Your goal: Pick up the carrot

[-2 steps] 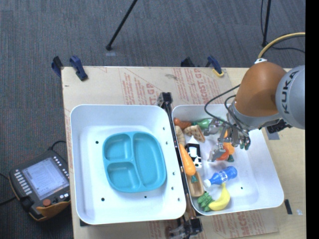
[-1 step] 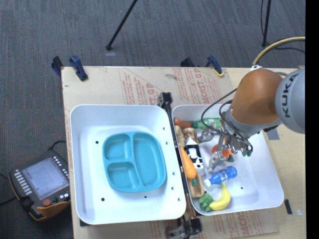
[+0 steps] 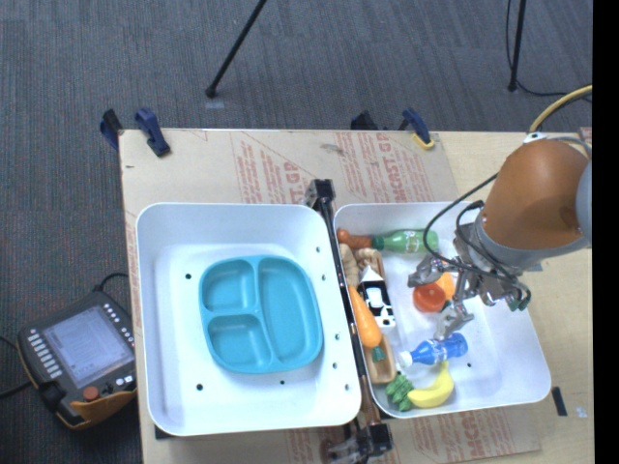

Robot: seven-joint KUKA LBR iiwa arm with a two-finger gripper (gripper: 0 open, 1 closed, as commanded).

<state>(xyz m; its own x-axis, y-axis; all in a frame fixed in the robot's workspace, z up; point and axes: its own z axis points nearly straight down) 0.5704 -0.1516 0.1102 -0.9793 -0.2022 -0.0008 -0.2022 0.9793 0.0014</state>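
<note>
Hovering open-fingered, the pincer (image 3: 453,309) touches the blue bottle (image 3: 437,351).

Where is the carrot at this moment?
The carrot lies in the right bin, along its left wall, just beside the black-and-white cow toy and above the banana.

1. The arm (image 3: 537,196) is reaching in from the right, its orange band uppermost.
2. The gripper (image 3: 455,309) is pointing down, its fingers sitting spread apart.
</note>
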